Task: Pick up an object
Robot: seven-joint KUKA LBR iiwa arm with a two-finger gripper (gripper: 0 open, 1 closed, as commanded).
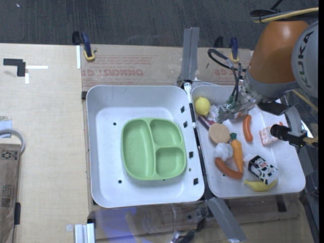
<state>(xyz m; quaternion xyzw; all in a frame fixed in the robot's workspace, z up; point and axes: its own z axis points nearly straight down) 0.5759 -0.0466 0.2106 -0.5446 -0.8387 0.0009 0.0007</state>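
- From my overhead camera, the pincer (pixel 234 107) sits low in the right bin (pixel 291 184), upper part of the frame; I cannot tell its opening or hold.
- Just left of it lie a lemon (pixel 202 105) and a tan disc (pixel 219 133); a carrot (pixel 237 155) lies below.
- The green tray (pixel 153 149) sits in the left bin (pixel 101 151).

Both bins (pixel 101 151) look like smooth white plastic, the green divided tray (pixel 152 148) matt plastic, the bench (pixel 40 135) pale wood, and the arm's orange band (pixel 276 52) glossy.
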